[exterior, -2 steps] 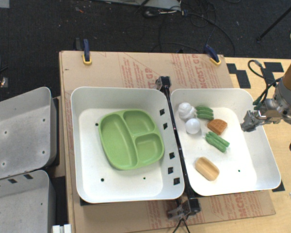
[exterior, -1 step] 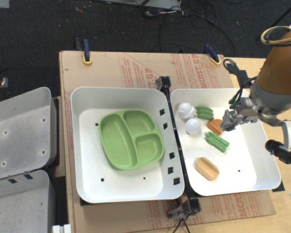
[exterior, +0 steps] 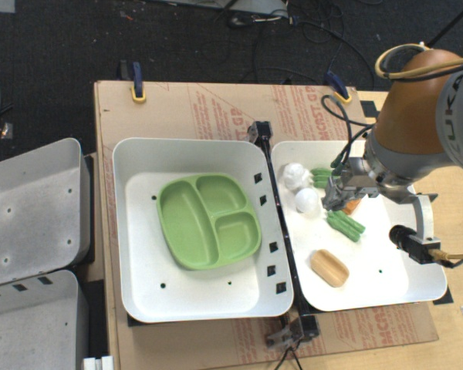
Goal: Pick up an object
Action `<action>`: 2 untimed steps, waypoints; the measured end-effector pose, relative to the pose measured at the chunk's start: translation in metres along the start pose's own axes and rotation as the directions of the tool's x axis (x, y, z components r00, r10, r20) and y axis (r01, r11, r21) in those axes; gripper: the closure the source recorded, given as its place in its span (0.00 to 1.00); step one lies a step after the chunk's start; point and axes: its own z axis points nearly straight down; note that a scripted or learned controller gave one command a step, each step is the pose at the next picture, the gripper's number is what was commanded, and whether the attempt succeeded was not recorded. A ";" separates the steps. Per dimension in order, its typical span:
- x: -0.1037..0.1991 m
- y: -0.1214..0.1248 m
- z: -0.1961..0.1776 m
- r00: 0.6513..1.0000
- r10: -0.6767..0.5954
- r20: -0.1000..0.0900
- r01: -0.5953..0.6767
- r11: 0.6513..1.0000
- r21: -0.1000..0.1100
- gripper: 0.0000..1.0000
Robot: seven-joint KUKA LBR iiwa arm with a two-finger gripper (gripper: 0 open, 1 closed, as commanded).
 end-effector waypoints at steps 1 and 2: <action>0.043 0.007 -0.001 1.000 0.000 0.000 0.000 1.000 -0.002 1.00; 0.098 0.026 -0.007 1.000 0.000 0.000 0.000 1.000 -0.003 1.00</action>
